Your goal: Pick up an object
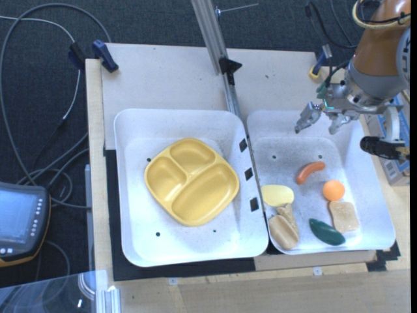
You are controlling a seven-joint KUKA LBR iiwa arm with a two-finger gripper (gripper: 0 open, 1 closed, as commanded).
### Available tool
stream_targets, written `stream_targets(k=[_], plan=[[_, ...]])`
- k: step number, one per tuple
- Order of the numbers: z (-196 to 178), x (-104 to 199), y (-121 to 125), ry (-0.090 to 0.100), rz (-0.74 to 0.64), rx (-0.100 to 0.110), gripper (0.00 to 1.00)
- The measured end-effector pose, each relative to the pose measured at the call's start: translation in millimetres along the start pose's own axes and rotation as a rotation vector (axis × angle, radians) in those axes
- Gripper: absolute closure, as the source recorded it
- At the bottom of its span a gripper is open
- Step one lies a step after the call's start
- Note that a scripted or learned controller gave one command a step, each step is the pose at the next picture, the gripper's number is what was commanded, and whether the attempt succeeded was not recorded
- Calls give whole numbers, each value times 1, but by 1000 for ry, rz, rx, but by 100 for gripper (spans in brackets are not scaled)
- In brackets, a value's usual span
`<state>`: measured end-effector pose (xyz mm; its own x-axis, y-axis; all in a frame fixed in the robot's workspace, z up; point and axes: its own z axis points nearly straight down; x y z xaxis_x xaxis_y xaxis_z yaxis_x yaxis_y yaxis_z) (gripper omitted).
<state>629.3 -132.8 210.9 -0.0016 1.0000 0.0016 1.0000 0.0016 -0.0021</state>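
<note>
Your hand (321, 118) hangs over the far edge of the right bin (287, 126), at about one o'clock from the centre of the tabletop (169, 77); its two fingers stand spread apart with nothing between them, so the hand is released and grasps no object. The candidates for picking all lie in the near half of the right bin, well apart from the hand; the red sausage-shaped piece (311, 171) lies nearest it, toward six o'clock from the fingers; the orange ball (333, 190) sits just beside it at four o'clock; a tan block (343, 215) lies just below the ball; a dark green piece (326, 232) rests at the block's seven o'clock, near the bin's front wall. At the bin's left side you have a pale yellow piece (277, 194), and directly at its six o'clock a tan, bread-like piece (284, 227), the two touching or nearly so; I cannot tell which. The left bin (130, 129) holds a yellow divided plate (191, 181), lying flat at its centre, three compartments facing up.
</note>
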Motion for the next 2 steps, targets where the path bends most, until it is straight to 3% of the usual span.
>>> stream_targets(k=[1, 2], plan=[[0, 0, 0, 0, 0, 0, 0], [45, -4, 5, 0, 1, 4, 0]])
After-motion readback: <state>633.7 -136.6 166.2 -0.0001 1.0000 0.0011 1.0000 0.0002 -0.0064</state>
